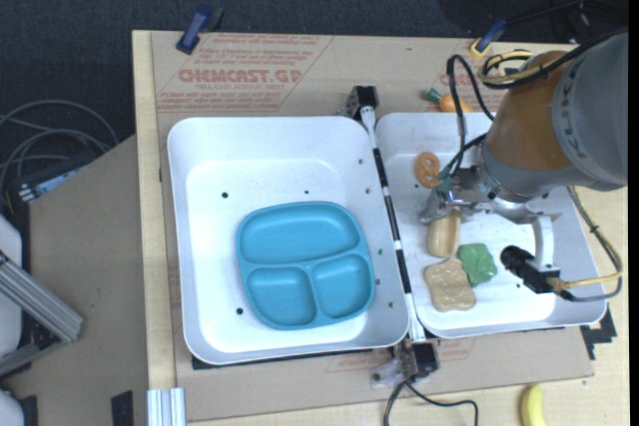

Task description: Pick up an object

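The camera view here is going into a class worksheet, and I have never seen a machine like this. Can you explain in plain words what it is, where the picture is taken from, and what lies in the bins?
This is one picture, taken by a fixed camera above a bench, looking down at a slant. The big grey and orange shape on the right is a robot arm. Its pincer is down in the right bin, among the small things there; whether it grips anything cannot be seen. In that bin lie an orange piece, a pale tan piece, a green piece and a beige lumpy piece. The left bin holds a blue plate with three sections. Both bins rest on a brown board.
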{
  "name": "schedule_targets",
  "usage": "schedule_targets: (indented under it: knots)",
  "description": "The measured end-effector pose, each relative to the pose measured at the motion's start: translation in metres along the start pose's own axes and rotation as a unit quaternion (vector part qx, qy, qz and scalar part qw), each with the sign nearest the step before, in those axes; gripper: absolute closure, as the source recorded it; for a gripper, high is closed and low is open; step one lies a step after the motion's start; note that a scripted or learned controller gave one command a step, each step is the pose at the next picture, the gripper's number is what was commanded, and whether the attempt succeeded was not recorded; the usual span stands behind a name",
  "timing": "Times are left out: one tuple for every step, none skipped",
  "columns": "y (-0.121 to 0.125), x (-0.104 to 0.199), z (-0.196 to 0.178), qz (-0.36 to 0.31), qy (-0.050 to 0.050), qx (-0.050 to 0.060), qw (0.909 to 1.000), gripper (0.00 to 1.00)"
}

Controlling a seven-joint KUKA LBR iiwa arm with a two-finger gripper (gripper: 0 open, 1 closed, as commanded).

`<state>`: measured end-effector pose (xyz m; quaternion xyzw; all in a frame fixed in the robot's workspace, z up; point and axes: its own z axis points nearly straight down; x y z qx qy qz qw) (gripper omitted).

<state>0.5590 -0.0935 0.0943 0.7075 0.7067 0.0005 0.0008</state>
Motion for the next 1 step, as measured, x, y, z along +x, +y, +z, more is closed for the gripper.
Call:
schedule_targets:
  knots:
    - [-0.0378, 0.0343, -0.117, -0.001, 0.0, -0.001, 1.0, 1.0]
